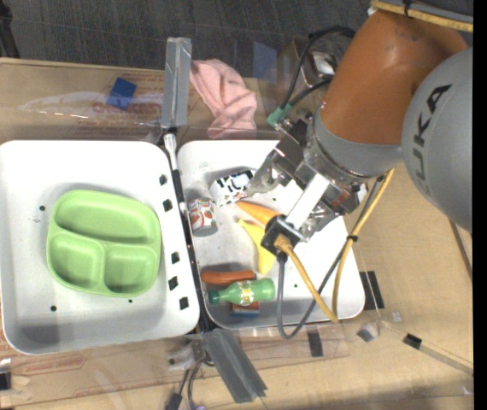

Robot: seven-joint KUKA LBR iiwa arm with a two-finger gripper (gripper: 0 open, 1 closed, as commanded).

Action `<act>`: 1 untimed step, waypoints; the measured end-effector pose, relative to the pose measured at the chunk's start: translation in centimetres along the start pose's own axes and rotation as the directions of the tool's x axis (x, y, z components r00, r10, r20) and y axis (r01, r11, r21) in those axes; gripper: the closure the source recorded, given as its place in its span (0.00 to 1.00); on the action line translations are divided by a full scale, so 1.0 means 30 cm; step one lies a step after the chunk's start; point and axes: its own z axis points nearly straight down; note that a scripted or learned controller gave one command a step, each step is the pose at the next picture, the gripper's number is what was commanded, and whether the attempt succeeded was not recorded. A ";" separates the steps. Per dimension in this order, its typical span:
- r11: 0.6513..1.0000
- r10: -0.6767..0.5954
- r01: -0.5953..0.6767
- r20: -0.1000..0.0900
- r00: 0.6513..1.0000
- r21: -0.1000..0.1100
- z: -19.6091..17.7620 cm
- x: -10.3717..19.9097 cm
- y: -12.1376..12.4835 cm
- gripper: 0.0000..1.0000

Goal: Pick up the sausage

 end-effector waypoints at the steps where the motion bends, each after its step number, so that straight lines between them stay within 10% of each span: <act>1: 1.000 -0.011 0.011 0.003 1.000 0.005 0.486 -0.071 0.072 0.00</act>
